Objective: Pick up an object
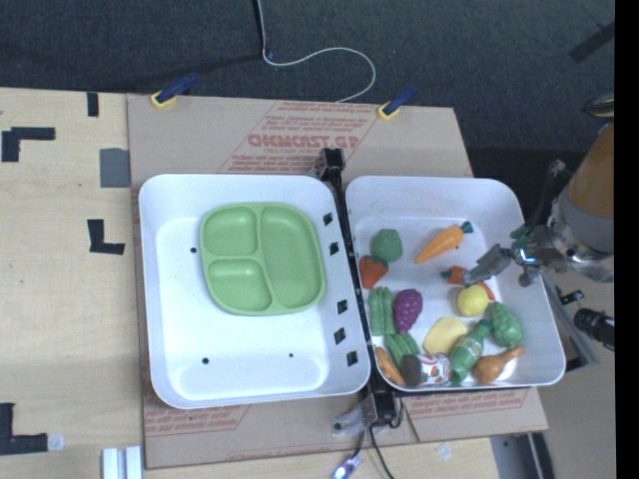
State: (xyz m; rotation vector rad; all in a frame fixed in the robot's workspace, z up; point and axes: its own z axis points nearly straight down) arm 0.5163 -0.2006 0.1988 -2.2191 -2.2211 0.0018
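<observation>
Where the wooden bench (60, 297) begins at the left, nothing for the task is found; beside it the left shallow white bin (165, 267) is seen, carrying a pale green plastic plate with three compartments (263, 257), which lies flat and apart from the bin's walls; the right shallow white bin (499, 196) touches it along the middle seam, and the task's things are gathered there as a heap of small plastic toy foods; from the seam outward a round dark green toy vegetable (386, 244), a purple bunch of toy grapes (407, 309) and an orange toy carrot with a green top (440, 243) are met, then a yellow toy lemon (473, 299) near the bin's right side; the dark grey claw (489, 264) is placed just above and beside the lemon, between it and the carrot, and no toy is seen gripped in it; whether the claw is wide or narrow cannot be told, since it is small and blurred; the grey arm (579, 233) is cut off at the right; the reach down onto a toy is judged to be the step in hand; a descent over the lemon and a firm closing are called for next; the toys at the bin's near edge are crowded together and are hard to name.
</observation>
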